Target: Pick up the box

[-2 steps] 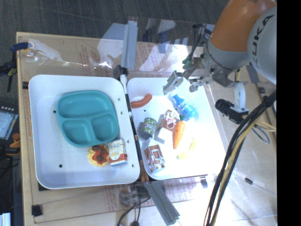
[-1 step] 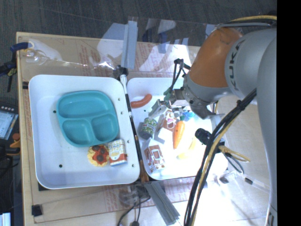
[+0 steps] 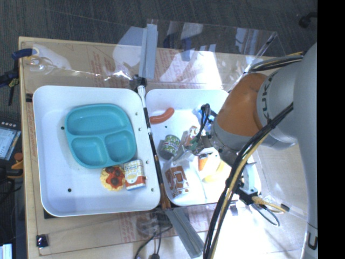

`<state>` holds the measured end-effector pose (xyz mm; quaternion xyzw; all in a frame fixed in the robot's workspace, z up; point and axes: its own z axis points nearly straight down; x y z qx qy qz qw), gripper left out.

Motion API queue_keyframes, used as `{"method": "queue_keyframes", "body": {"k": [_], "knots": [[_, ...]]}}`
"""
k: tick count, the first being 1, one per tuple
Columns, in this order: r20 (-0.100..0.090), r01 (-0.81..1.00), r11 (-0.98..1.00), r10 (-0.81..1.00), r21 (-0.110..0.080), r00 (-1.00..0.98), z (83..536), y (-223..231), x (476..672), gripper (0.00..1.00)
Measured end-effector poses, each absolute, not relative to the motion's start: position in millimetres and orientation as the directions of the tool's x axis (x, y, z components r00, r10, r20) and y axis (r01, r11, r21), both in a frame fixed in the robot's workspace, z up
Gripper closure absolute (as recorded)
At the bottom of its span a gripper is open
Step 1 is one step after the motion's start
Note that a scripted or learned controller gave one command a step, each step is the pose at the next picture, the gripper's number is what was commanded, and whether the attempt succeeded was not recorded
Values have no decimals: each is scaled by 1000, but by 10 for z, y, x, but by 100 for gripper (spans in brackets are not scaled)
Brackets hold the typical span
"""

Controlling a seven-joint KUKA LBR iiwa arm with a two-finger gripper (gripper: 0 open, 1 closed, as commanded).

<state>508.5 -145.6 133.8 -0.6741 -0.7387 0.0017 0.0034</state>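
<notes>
A tabletop (image 3: 81, 63) is seen bearing two white bins. The box (image 3: 177, 180) is found lying flat in the right bin (image 3: 186, 201), apart from the gripper (image 3: 190, 142), whose state cannot be told. It is judged light, stiff; its long sides are advised.

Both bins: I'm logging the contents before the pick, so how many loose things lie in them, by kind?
Tray: 1
Pizza slice: 1
Boxes: 2, the left, the right
Hot dog: 1
Can: 1
Orange-and-white thing by the arm, kind unclear: 1
Total: 7
</notes>
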Motion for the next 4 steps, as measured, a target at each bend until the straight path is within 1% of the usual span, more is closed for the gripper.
{"method": "queue_keyframes", "body": {"k": [1, 2, 3, 4], "knots": [[-11, 986, 163, 987, 21, -163, 1038, -1408, 5672, 0], [-7, 1000, 16, 1000, 21, -16, 1037, -1051, 6384, 0], [-5, 1000, 23, 1000, 18, -23, 1129, -1034, 6383, 100], [-5, 1000, 23, 1000, 17, -23, 1127, -1031, 6382, 0]]}}
